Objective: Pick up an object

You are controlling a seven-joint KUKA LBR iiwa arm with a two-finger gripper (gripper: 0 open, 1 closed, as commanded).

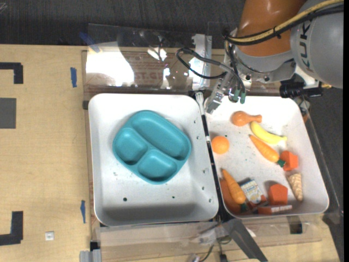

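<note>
My gripper (227, 96) hangs over the far left corner of the right bin (313, 162), by the divider between the bins. Its fingers (217, 98) look open, with nothing between them. Just right of it and nearer the camera lies an orange pear-shaped toy (244, 118). A yellow banana (267, 134) and a long orange carrot (264, 149) lie beyond that. An orange ball (220, 145) rests near the bin's left wall, nearer the camera than the gripper.
A teal divided plate (152, 145) lies in the left bin (103, 190). At the right bin's near edge lie another carrot (233, 185), a small box (250, 190), a red block (278, 192), a cone (295, 185) and a red-orange toy (289, 160). Cables trail behind the wrist.
</note>
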